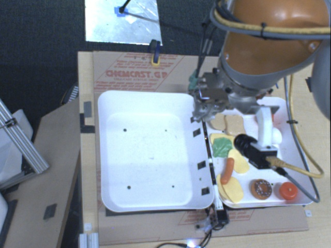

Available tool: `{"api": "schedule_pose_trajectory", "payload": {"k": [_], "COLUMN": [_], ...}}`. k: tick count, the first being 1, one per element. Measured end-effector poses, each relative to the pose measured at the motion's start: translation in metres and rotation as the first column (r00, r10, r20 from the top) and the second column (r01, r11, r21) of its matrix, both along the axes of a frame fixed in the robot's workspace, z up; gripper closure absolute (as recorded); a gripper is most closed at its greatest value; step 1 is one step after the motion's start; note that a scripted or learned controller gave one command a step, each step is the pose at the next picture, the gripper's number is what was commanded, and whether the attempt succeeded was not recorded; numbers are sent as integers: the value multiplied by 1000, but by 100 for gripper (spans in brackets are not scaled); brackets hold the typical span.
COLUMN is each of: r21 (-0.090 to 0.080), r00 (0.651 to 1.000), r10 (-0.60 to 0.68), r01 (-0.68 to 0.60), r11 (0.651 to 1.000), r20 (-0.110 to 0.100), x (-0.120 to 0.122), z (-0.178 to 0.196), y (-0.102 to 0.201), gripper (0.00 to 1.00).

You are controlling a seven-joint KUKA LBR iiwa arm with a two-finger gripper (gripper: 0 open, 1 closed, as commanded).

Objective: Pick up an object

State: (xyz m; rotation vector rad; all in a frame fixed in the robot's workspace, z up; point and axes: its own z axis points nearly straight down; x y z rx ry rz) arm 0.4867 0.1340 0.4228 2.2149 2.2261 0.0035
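Toy food (232, 190) lies in the bin on the right side of the view (274, 201); it is all near that bin's left and front parts. A brown donut (261, 188) sits by the front edge, and a red tomato (288, 191) is just beside it; an orange sausage (227, 170) lies next to a green leaf (222, 146); two tan bread slices (232, 123) lie farther back. The claw (204, 106) hangs over the line where the two bins meet, near the bread; I cannot tell if it is open or closed, and nothing can be seen in its grip. The other white bin (150, 149) sits close beside the first; both rest on brown cardboard (134, 71).
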Motion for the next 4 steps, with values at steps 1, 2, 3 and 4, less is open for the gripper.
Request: {"api": "schedule_pose_trajectory", "payload": {"k": [1,2,3,4], "r21": [0,1,1,2], "r00": [1000,1000,1000,1000], "r10": [1,0,0,-6], "r01": [-1,0,0,6], "r11": [1000,1000,1000,1000], "r20": [0,0,1,10], "x": [0,0,0,69], "z": [4,16,37,117], "y": [18,31,39,20], "gripper": [100,100,100,100]}}
